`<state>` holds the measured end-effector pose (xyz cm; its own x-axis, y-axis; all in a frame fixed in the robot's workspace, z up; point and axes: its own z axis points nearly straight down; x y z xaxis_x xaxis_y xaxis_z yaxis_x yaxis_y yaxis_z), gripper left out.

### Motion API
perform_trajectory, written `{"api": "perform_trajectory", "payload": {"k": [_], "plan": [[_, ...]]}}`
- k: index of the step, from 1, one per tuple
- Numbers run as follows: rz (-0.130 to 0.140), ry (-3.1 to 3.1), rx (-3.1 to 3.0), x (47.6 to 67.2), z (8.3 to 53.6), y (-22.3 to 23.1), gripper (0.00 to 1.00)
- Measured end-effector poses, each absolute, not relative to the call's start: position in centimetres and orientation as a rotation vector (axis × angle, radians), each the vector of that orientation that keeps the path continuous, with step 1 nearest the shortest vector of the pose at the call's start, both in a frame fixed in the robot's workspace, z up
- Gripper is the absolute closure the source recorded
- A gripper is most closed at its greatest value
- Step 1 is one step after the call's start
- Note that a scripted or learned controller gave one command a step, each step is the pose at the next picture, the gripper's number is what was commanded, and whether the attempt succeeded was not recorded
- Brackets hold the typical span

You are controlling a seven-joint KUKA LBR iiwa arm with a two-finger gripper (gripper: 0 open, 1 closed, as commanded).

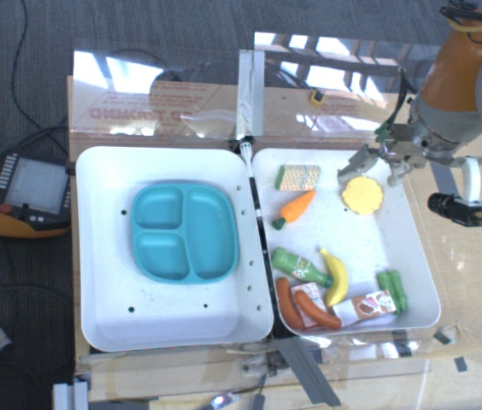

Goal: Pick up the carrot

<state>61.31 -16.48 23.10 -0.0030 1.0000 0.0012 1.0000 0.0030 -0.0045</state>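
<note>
The carrot (296, 205) is orange with a green stem end. It lies slantwise in the right bin (416, 229), near its upper left, close to the divider. My gripper (367, 176) hangs at the bin's upper right, open, its two grey fingers spread just above a yellow round disc (362, 196). Nothing sits between the fingers. The carrot is about a hand's width to the left of the gripper and slightly lower.
A tan cracker (299, 177) lies just above the carrot. Lower in the right bin are a green bottle (299, 267), a banana (337, 276), sausages (302, 307), a small carton (373, 304) and a green vegetable (392, 289). The left bin holds a teal divided plate (183, 231).
</note>
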Motion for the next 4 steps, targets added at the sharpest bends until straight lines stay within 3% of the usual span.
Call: {"api": "perform_trajectory", "payload": {"k": [1, 2, 3, 4], "plan": [[0.004, -2.454, -1.956, 64.7, 12.5, -12.3, 0.0], [0.001, -2.603, -1.773, 64.1, 8.9, -10.5, 0.0], [-0.009, -2.604, -1.775, 64.3, 9.9, -10.3, 1.0], [0.002, -2.626, -1.723, 65.1, 26.6, -7.8, 1.0]]}}
